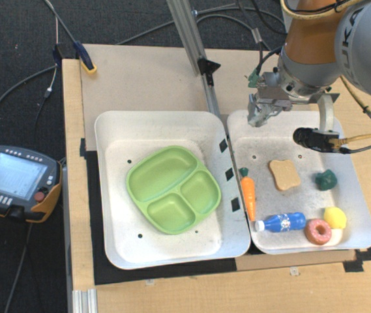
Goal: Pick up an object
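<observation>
While the gripper (259,115) hangs over the right bin's (361,204) far left corner, finger state unclear, candidates lie below: tan bread slice (284,174), orange carrot (248,197), blue bottle (283,222), pink doughnut (318,231), yellow lemon (335,217).

Bright, even overhead light; shadows are soft and short. The white bins (172,126) look slightly washed out. Focus is fairly sharp throughout.

Wooden bench (139,70) on dark carpet (15,57) strewn with cables (15,90)
</observation>
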Robot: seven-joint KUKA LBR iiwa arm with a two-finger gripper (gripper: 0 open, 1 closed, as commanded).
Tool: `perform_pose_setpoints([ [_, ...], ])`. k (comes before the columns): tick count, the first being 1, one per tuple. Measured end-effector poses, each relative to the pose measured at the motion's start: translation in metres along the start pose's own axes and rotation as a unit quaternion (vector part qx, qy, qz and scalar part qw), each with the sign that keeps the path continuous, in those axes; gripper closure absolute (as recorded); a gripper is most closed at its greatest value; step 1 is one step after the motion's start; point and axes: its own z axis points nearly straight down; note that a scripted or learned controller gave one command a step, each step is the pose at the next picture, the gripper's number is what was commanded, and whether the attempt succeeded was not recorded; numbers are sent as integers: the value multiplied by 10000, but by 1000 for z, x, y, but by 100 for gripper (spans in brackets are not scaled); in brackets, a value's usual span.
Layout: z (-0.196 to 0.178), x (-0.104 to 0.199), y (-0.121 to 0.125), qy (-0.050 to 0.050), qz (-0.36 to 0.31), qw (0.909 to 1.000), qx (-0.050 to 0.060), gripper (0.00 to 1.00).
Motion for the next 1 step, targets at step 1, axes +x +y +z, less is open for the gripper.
perform_pose_setpoints([
  [1,2,59,-4,3,-2,10000,0,100],
])
